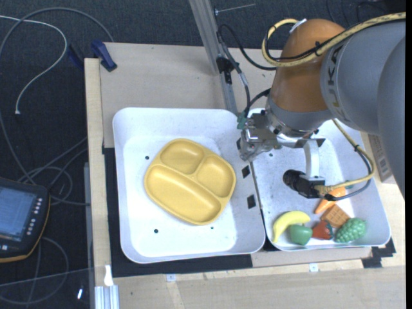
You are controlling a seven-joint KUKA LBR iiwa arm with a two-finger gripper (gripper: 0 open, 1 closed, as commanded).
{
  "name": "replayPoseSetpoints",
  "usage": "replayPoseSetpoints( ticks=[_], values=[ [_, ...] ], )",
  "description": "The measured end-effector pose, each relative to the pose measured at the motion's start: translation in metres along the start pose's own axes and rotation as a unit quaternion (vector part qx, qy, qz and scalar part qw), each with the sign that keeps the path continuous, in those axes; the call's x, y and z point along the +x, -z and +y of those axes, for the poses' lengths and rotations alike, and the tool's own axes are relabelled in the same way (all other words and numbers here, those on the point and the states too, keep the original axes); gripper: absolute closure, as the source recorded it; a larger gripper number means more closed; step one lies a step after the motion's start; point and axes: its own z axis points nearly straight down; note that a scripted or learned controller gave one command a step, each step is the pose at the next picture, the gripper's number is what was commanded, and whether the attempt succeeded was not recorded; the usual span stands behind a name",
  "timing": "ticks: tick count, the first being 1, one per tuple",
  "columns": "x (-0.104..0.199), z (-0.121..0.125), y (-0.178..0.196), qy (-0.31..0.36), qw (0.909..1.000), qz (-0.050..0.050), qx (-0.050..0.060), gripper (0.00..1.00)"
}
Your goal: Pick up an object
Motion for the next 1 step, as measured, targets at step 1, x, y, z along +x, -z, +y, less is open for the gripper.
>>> replayPoseSetpoints(
  ticks=[1],
  values=[
    [0.0475,-0.0192,0.0171,0.0,1.0,0.0,-0.002,1.0]
  ],
)
